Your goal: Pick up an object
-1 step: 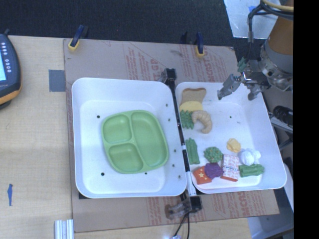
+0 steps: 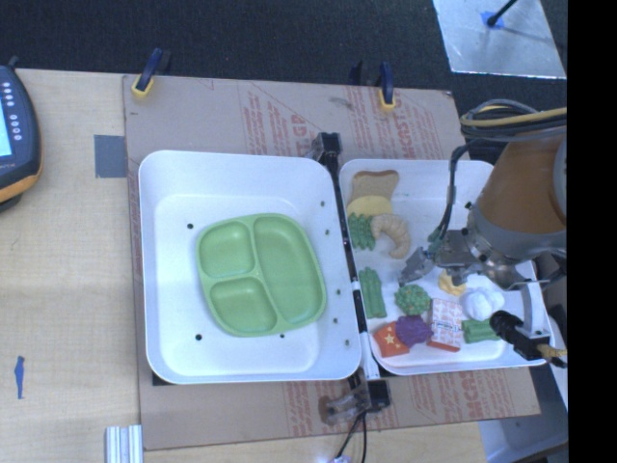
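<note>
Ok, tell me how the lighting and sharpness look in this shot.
Camera view: lighting is even and bright, with the left white bin nearly washed out along its rim; the green divided plate casts only a soft shadow; the small toys in the right bin look slightly soft and blocky, and the gripper is blurry; the dark floor at the top shows one bright patch.

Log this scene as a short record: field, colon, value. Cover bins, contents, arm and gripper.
left bin: holds a green divided plate
right bin: holds toy foods, among them a croissant, purple grapes, a white egg
arm: reaches in from the right, above the right bin
gripper: low over the right bin, near the croissant; finger state unclear
held object: none seen
</note>
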Robot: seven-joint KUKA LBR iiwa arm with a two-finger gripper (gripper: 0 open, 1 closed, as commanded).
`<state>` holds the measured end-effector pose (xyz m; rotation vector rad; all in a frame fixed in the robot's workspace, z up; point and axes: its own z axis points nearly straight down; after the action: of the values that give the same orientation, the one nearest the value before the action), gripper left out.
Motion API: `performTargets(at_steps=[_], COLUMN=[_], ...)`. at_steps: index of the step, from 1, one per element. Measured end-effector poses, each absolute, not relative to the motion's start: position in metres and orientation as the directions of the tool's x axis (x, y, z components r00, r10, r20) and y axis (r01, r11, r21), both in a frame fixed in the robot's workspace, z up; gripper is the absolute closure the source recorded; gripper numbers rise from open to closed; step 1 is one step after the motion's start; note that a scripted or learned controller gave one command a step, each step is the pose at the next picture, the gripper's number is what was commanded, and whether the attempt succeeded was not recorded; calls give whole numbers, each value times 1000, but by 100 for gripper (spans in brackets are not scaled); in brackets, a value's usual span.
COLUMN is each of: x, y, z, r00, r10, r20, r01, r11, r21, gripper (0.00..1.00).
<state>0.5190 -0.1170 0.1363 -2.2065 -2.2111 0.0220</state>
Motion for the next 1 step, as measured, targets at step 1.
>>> performTargets(at_steps=[1], x=[602], y=[-125], z=[89], r00=[-7], r10=[1000], r20=[-2], r01=[1000], r11=[7], r21=[-1], gripper=[0])
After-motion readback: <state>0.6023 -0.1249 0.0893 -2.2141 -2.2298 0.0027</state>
